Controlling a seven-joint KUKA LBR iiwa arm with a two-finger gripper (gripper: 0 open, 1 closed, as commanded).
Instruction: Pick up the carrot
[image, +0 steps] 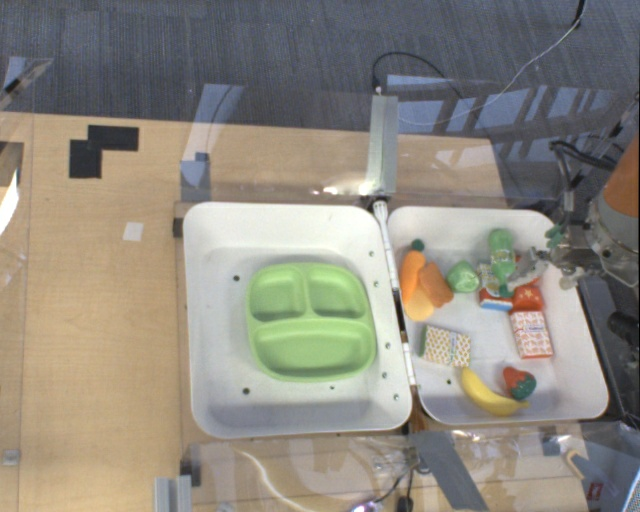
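Item one, left of centre in the frame: we log the left bin (200, 330), a shallow white tray holding a green divided plate (311, 321) and nothing the task wants.

Item two, the right bin (590, 345), carrying all the small goods. At its left side, just beside the wall shared with the left bin, we find the carrot (412, 284): orange, with a dark green stub at its upper end. Its long axis runs nearly up and down the frame, tilted a little. An orange-brown piece (436, 288) touches its right flank, so we judge that side crowded; the left flank has only a narrow strip of room before the wall.

Further right we list a green vegetable (463, 277), a green bottle-like piece (501, 250), a red piece (527, 297), a red-and-white carton (531, 334), a patterned square packet (446, 346), a banana (487, 392) and a strawberry-like piece (519, 381).

Item three, right edge of the frame at the upper right corner of the right bin: the pincer (562, 262), on the arm (618, 205). We cannot tell its state at this size. The carrot lies well apart from it, leftward and slightly lower, across the width of the bin, with the green pieces between. We judge the coming move a leftward travel above the clutter, with the grip set across the carrot's short width.
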